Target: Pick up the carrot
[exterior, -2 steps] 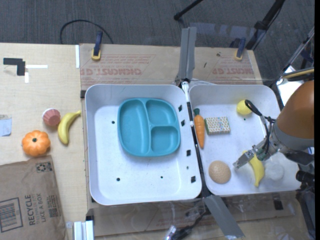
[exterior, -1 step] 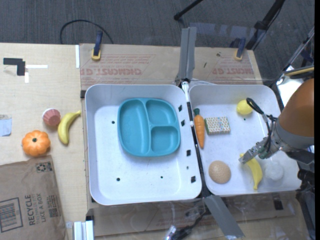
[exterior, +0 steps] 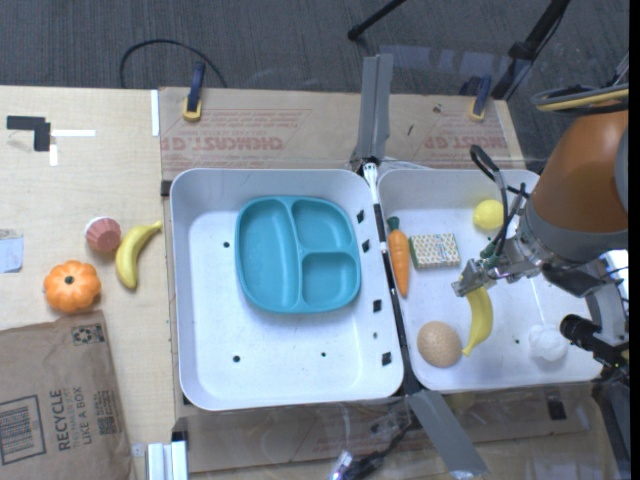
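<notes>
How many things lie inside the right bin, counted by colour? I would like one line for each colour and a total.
Orange: 1, the carrot
Yellow: 2, the banana and the lemon
Tan: 1, the egg
White: 1, the small white object
Pale and speckled: 1, the sponge block
Total: 6

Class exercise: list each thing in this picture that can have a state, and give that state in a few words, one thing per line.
Orange carrot: lying along the right bin's left wall, not gripped.
Teal divided plate: flat in the left white bin, compartments bare.
Yellow banana in the right bin: lying beside the gripper.
Brown egg: resting on the right bin's floor.
Small orange pumpkin: upright on the bench.
</notes>
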You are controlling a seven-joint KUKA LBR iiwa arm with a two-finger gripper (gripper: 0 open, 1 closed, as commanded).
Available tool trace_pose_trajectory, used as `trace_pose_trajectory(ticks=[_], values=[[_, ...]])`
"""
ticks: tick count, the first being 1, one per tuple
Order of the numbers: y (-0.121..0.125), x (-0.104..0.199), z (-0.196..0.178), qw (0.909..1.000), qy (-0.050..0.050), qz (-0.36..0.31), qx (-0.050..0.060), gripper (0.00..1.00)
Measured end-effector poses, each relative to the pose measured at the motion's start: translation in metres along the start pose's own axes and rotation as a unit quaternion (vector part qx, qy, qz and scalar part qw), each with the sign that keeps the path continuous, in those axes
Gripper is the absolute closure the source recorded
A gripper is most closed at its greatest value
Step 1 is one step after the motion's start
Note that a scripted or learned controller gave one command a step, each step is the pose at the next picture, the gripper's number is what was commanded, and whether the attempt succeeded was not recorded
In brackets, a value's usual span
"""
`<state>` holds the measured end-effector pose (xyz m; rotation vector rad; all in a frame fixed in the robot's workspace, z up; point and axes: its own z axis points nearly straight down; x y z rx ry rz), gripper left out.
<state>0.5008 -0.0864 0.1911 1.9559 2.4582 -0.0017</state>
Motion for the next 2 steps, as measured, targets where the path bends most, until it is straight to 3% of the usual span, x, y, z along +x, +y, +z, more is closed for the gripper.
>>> trace_pose_trajectory(ticks=[1, 2], values=[[0.015, 0.063, 0.0, 0.9866, 0.0, 0.163, 0.001, 1.0], [-0.001, 0.101, 0.001, 0.9516, -0.001, 0.307, 0.003, 1.0]])
